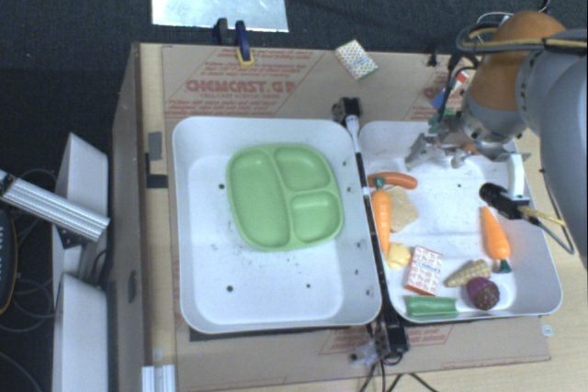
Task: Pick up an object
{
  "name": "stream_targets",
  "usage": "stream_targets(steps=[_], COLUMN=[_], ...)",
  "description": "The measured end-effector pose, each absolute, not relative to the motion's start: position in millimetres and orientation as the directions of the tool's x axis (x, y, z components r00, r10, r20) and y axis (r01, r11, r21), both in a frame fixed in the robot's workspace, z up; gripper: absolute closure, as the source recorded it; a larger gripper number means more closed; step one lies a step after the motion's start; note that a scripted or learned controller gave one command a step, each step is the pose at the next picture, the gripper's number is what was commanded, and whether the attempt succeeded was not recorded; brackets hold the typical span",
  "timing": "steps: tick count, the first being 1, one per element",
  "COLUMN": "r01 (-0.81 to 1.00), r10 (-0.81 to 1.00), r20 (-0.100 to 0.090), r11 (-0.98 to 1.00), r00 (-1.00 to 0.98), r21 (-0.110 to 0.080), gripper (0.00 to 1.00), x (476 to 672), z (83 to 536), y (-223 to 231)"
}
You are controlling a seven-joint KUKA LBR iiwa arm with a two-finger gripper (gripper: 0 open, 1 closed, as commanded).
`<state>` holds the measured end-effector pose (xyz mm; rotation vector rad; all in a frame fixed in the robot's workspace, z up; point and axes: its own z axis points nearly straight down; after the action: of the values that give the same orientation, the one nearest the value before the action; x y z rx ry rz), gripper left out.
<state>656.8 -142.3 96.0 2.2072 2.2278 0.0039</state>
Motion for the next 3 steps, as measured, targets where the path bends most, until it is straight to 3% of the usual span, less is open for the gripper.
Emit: stream_targets(steps=[1,3], r01=[1.0,1.0], r10=[1.0,1.0], r20=[-0.002,0.0], r11=[0.002,0.006], r00=[-0.002,-0.006], r21=[0.003,0.002], gripper=[0.0,0.0], x=[669.0,669.6], z=[85.0,85.7], y=[-185.1,-205.1])
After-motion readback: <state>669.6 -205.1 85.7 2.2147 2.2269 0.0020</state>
